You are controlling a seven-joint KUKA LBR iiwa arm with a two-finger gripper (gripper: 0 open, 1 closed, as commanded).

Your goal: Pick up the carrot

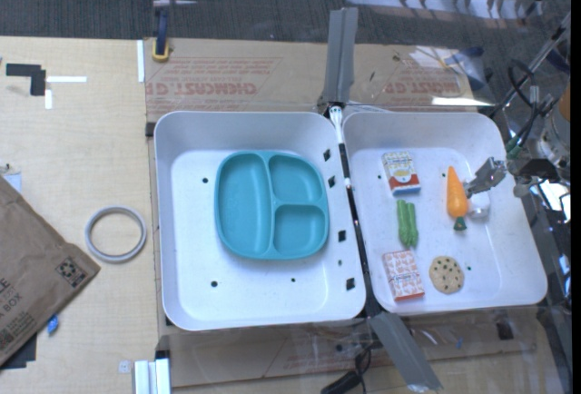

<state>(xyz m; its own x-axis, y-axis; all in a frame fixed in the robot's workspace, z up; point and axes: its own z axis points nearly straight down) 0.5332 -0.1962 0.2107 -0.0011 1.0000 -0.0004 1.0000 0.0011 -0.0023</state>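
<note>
Nearest the camera in the right bin, a red box and a cookie are lying side by side. Farther in, the carrot is lying lengthwise, green tip pointing near, right of the beans and a second box. The gripper is hovering just right of the carrot, its jaws standing narrowly parted and holding nothing. A sound grasp likely calls for centring over the orange body, straddling its width, then closing. The teal plate is sitting in the left bin.
</note>
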